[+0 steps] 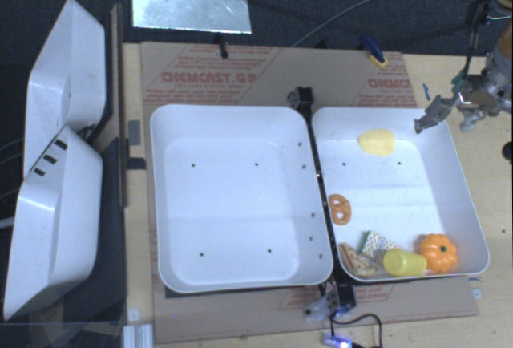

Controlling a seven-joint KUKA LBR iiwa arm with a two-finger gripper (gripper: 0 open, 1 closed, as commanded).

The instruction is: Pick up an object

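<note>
Fingers poised at the right bin's far corner

My gripper [437, 115] sits at the upper right of the camera view, over the far right rim of the right bin [473, 210]. One dark finger slants down toward the bin's inner edge; whether my fingers are spread or closed I cannot tell from this angle. Nothing shows between them.

Closest to me lies a pale yellow lemon [376, 142], near the far wall of the right bin, apart from my fingertip. A pretzel [340, 208] rests by the bin's left wall, about midway along it. At the near end sits a cluster: a small orange pumpkin [438, 252] in the right corner, a yellow cup [403, 262] on its side touching it, and a patterned packet [370, 245] just left of the cup.

The left bin [164, 178] lies beside mine, their inner rims meeting along a dark strip. Both rest on a cardboard sheet [232, 74] with red lettering.
</note>
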